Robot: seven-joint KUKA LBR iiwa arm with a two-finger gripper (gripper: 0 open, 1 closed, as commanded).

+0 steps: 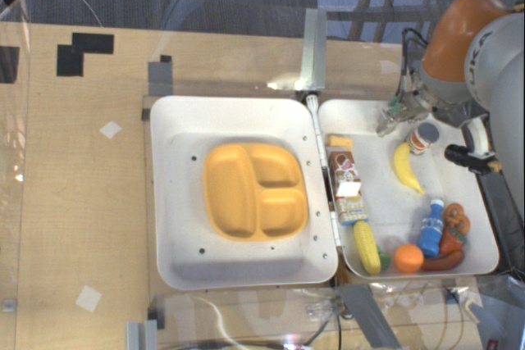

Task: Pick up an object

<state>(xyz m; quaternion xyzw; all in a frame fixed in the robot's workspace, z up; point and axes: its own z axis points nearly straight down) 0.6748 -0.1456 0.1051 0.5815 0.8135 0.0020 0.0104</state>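
The right bin (369, 123) holds several small things. A yellow banana (406, 166) lies near its middle, and a small red and white cup (421, 137) stands just behind it. A printed snack box (345, 179) lies along the bin's left wall. At the front are a corn cob (367, 247), an orange ball (408, 257), a blue bottle (432, 228) and red toy pieces (451, 243). My gripper (397, 116) hangs over the far part of this bin, just left of the cup and behind the banana. Nothing shows in its grasp.
A yellow divided plate (254, 191) lies in the left bin (176, 176). A metal divider (321, 168) runs between the two bins. The arm's orange band (459, 37) and grey body crowd the right bin's far right corner.
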